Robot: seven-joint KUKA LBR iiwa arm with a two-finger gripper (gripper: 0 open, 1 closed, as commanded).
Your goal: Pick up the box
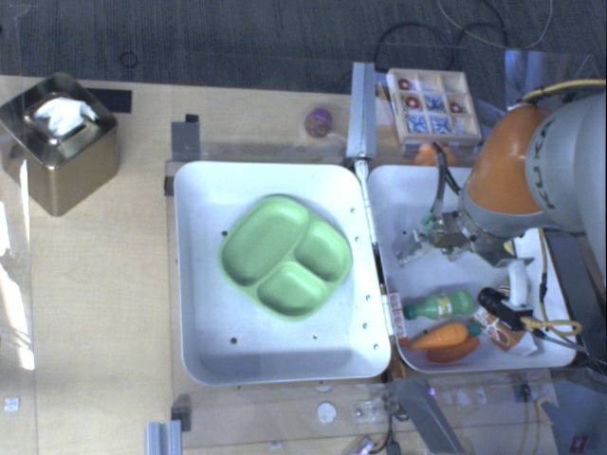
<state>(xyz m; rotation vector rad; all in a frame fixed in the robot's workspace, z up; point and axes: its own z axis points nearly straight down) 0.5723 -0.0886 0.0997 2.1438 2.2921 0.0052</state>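
1. Since the box (pixel 500 333) is what you are after, find it first. It is a small brown-and-red carton low in the right bin (pixel 398 192), close to that bin's right wall. It lies at a slant and is partly covered from above by the robot's own hardware.
2. Just to its left lies an orange carrot (pixel 446 336), and above that a green bottle (pixel 438 305) on its side. The carrot's end comes near the box, so I judge a grasp from that side would be crowded.
3. Your gripper (pixel 414 245) hangs over the middle of the same bin, up and left of the box and apart from it. You cannot tell from this view whether it is spread or pressed together, and nothing is seen in it.
4. I judge the step in hand to be the approach: the wrist has to travel toward the bin's lower right corner, then descend.
5. The left bin (pixel 204 344) holds a green divided plate (pixel 285 255), well apart and of no concern to you.
6. A patterned board (pixel 432 105) rests on the bench beyond the right bin, outside your likely reach.
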